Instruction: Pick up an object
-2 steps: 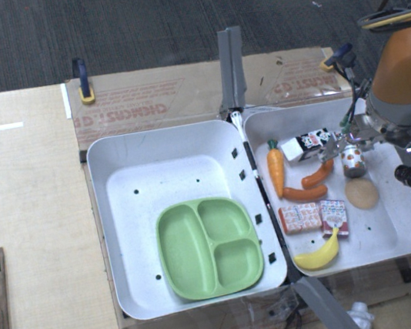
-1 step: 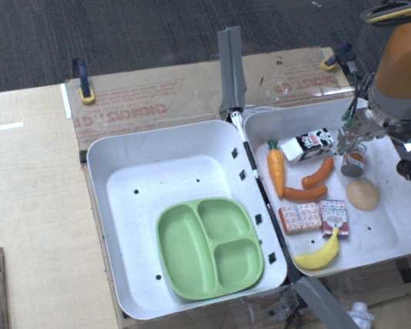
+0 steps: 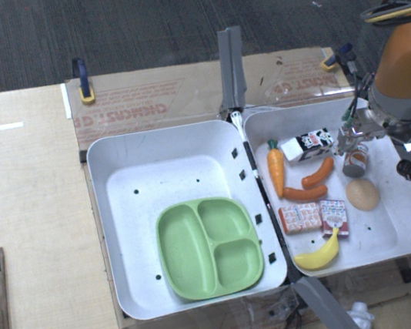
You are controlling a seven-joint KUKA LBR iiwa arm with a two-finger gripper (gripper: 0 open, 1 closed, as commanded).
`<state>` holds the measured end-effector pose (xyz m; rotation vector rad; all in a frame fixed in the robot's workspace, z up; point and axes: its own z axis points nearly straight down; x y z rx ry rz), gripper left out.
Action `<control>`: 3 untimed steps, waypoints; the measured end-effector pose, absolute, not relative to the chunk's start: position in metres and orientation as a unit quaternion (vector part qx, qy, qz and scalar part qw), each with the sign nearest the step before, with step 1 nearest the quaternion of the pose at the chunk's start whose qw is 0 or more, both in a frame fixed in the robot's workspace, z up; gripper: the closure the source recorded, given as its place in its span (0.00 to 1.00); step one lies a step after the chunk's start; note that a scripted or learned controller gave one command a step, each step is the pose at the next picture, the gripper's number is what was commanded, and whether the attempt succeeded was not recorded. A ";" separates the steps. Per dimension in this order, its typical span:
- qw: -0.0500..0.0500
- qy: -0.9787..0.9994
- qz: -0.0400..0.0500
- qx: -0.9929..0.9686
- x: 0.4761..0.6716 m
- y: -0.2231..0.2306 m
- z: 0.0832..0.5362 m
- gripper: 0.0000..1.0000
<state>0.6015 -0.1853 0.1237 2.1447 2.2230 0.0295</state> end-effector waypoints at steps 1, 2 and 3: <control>-0.001 0.771 0.000 0.637 0.574 -0.173 0.092 0.00; 0.001 0.794 0.000 0.608 0.636 -0.144 0.092 0.00; -0.004 0.809 -0.007 0.588 0.647 -0.106 0.090 0.00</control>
